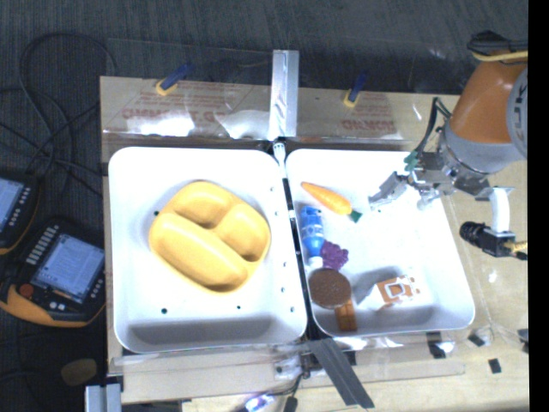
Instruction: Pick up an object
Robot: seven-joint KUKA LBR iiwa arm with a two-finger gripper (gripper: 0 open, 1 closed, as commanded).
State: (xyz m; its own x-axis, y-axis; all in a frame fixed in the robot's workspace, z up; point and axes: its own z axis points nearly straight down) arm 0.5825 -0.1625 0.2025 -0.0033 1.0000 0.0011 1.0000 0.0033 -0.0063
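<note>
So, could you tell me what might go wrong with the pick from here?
1. The gripper hangs over bare floor of the right bin, beside the carrot, so closing here would likely grab nothing.
2. The bottle, grapes and brown disc crowd the divider, so fingers may nudge neighbours or hit the wall.

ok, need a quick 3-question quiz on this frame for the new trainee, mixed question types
1. True or false: the large yellow rounded foam-like object lies in the right white bin.
2. Which item lies nearest the end effector? A) orange carrot-shaped toy B) round brown disc with a handle C) small white-and-orange box
3. Fill in: the blue-and-white bottle lies along the right bin's ____ wall, beside the divider.

Key: 1 false, it is in the left white bin. 2 A. 3 left.
</note>
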